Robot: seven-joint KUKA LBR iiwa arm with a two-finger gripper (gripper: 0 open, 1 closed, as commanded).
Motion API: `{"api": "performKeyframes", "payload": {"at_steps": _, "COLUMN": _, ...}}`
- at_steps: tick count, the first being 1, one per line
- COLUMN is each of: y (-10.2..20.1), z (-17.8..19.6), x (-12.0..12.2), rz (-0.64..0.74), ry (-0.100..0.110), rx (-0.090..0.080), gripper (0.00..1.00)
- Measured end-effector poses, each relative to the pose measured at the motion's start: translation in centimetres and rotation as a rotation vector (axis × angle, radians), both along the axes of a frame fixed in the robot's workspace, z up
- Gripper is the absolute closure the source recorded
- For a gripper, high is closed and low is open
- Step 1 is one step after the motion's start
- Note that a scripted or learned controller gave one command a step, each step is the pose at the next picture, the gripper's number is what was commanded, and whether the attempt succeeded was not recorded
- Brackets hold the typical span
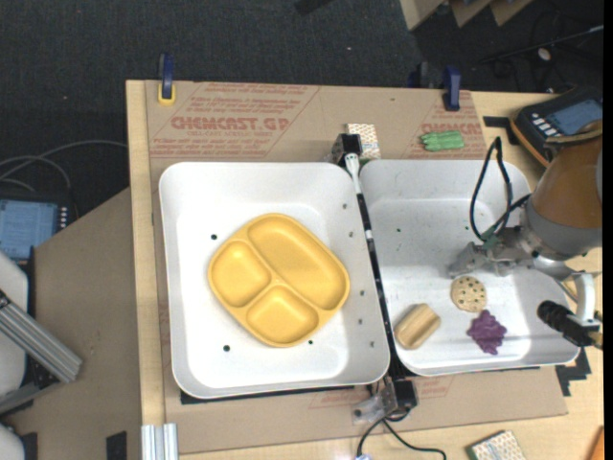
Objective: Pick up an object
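Bench (239,113): left bin (192,257), right bin (421,209), green object (442,141).

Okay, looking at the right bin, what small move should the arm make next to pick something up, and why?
Probably ease the gripper down onto the cookie: it lies flat just below the gripper, apart from the purple toy and the tan block, so it seems the nearest free target.

Two white bins (182,257); one yellow tray (278,278); one cookie (468,292); one tan block (418,325); one purple toy (487,331).
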State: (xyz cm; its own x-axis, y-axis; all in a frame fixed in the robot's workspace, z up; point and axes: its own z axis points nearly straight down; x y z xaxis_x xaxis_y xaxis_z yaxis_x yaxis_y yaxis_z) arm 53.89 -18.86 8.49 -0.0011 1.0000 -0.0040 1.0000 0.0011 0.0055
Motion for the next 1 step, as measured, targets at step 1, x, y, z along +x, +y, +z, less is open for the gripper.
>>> {"api": "performKeyframes", "payload": {"at_steps": 1, "y": 3.20, "z": 0.00, "x": 5.09, "rz": 0.004, "ry": -0.001, "rx": 0.003, "gripper": 0.00}}
